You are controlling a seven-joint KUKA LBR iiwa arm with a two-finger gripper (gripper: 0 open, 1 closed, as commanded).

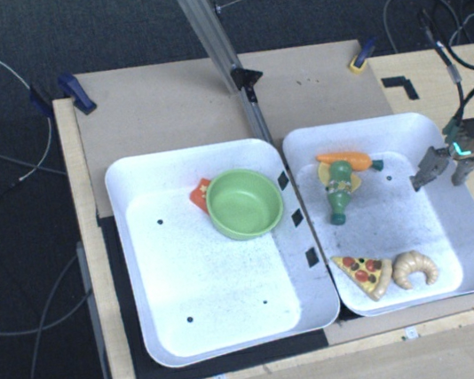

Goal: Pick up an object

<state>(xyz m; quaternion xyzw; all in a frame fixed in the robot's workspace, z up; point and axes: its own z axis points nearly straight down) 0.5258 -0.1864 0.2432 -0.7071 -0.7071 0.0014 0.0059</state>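
Note:
My gripper [444, 171] hangs open over the right edge of the right bin [473, 226], its two dark fingers spread with nothing between them. In that bin lie an orange carrot [345, 160], a green bottle-shaped toy [339, 191], a pizza slice [365, 274] and a tan croissant [415, 268]. The toys sit well left of the gripper and below it in the view. The left bin [192, 299] holds a green bowl [243, 203] with a red-orange piece [199, 195] tucked against its left side.
A metal pole [214, 44] slants down from the top toward the gap between the bins. Blue [75, 92] and yellow [363, 53] clamps sit at the bench's back corners. Cables trail on the dark floor around the bench.

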